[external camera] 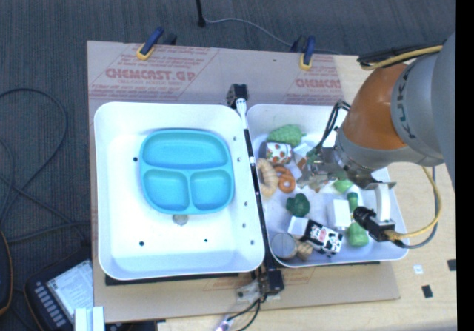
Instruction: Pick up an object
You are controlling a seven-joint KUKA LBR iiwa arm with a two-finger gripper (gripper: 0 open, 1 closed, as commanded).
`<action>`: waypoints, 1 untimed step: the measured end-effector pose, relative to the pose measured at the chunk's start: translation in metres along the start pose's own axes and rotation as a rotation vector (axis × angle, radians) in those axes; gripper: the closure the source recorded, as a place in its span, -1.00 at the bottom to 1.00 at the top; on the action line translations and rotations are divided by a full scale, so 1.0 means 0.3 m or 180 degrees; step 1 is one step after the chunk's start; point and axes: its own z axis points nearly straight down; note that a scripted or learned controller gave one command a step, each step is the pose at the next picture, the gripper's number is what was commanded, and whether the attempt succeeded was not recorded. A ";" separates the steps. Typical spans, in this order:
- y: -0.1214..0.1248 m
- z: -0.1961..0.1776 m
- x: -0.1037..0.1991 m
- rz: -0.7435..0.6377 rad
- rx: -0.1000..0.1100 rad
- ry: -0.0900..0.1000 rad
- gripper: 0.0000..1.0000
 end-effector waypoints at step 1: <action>0.000 -0.031 0.000 0.0000 0.0004 0.0001 1.00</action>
